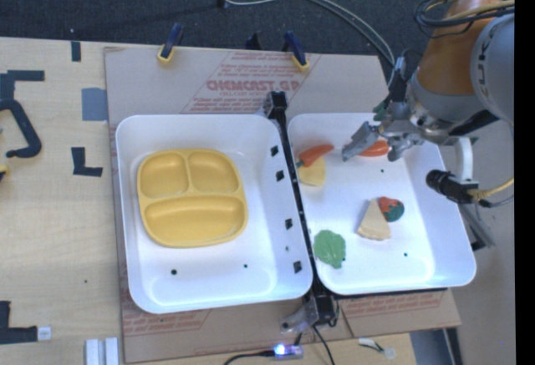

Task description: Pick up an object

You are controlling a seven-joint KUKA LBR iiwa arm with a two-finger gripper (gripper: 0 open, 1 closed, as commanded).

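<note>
My gripper (374,143) hangs over the back of the right bin (435,259), its two grey fingers spread to either side of a small orange-red piece (375,149). The piece sits between the fingers and they close on it. Other items lie in the same bin. An orange carrot-like piece (313,154) rests on a pale yellow chunk (313,174) by the left wall. A tan wedge (374,223) touches a red and teal item (389,207) in the middle. A green leafy piece (329,248) lies at the front left.
The left bin (159,280) holds a yellow divided plate (192,195). A black divider with clips (289,188) runs between the bins. Cables (334,8) cross the dark floor behind, and a black hose fitting (443,182) hangs by the right bin's far edge.
</note>
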